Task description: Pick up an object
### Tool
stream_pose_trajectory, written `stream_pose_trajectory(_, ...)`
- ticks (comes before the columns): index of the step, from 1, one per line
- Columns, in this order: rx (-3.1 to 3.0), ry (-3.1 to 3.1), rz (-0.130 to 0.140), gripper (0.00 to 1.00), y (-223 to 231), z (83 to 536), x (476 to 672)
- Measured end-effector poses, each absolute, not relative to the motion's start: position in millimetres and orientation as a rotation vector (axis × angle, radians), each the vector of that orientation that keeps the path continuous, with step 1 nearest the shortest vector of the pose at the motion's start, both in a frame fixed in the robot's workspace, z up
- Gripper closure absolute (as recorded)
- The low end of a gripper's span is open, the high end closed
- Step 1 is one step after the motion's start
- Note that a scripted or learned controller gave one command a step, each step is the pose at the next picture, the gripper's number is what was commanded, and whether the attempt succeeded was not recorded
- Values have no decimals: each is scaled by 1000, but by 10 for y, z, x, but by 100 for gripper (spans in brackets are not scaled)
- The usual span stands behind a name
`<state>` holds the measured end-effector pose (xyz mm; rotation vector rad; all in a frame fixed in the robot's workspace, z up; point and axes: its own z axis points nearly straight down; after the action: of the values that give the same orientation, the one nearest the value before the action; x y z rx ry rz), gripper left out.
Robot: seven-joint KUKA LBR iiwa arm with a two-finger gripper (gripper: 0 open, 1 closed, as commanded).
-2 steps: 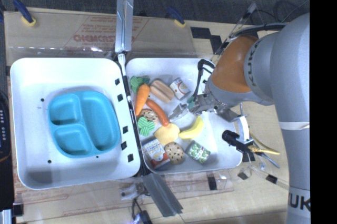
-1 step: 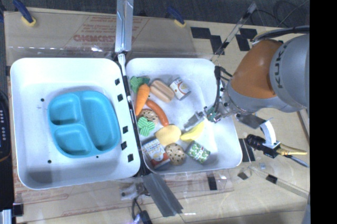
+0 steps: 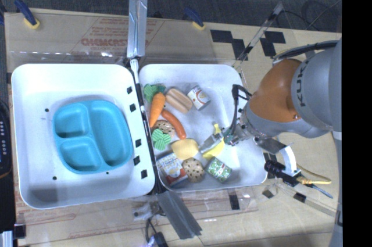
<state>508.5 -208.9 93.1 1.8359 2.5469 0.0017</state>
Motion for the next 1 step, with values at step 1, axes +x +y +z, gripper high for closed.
stream_pose_trajectory(1, 1830, 2548, 3, 100, -2091, 1036, 5098)
